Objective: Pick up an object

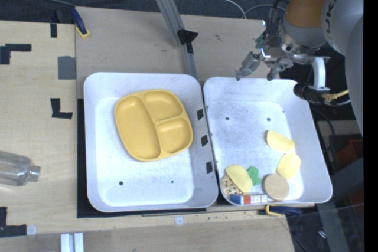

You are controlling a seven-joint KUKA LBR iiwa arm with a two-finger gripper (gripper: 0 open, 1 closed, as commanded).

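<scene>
Yellow food pieces [279, 140] lay untouched in the right bin [236, 127] — gripper [258, 68] hovered spread wide, empty, above its far rim — descent toward one likely came next.

Fixed overhead camera, slanted down, both bins [94, 127] framed

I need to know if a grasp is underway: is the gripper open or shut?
Open: the gripper has its two fingers spread apart with nothing between them, above the right bin's far rim.
</scene>
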